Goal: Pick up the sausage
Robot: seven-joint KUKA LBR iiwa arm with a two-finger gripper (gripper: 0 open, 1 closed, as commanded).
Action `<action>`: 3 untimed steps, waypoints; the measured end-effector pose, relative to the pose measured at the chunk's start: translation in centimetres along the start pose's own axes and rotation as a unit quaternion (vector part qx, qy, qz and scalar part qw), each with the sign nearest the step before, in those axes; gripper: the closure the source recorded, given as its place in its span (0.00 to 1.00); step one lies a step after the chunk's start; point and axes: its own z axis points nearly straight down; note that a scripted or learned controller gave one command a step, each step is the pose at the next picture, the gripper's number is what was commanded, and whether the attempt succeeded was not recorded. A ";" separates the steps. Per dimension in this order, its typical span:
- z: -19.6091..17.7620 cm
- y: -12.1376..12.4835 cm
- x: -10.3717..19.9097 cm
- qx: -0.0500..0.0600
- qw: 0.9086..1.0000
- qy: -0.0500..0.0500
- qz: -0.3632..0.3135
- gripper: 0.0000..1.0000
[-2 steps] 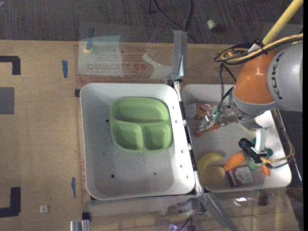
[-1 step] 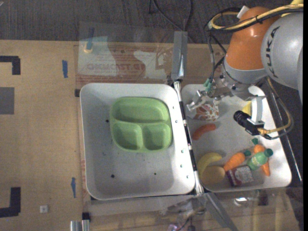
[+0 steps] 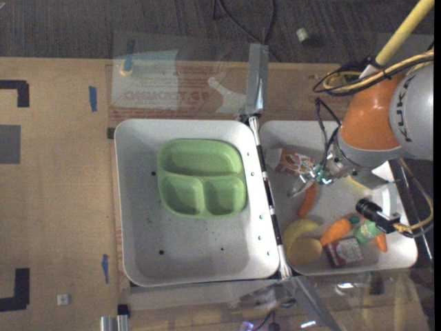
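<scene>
Claw (image 3: pixel 308 183) spread over sausage (image 3: pixel 307 200) in right bin (image 3: pixel 406 257), green tray (image 3: pixel 202 178) in left bin (image 3: pixel 138 205)

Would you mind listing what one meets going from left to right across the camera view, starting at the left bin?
Left bin → green divided plate → right bin's left wall → snack packet → sausage → carrot → arm's orange band.

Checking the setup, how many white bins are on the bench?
2. The left bin holds a green divided plate. The right bin holds the toy food, including the sausage, with the gripper above it. The arm hides part of the right bin.
</scene>
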 end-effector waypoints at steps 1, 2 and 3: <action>-1.1 0.0 -0.2 -0.003 1.000 -0.001 0.002 1.00; -8.8 -0.6 -3.6 -0.002 0.995 -0.002 -0.104 1.00; -9.9 -0.5 -3.8 -0.005 0.995 -0.004 -0.102 1.00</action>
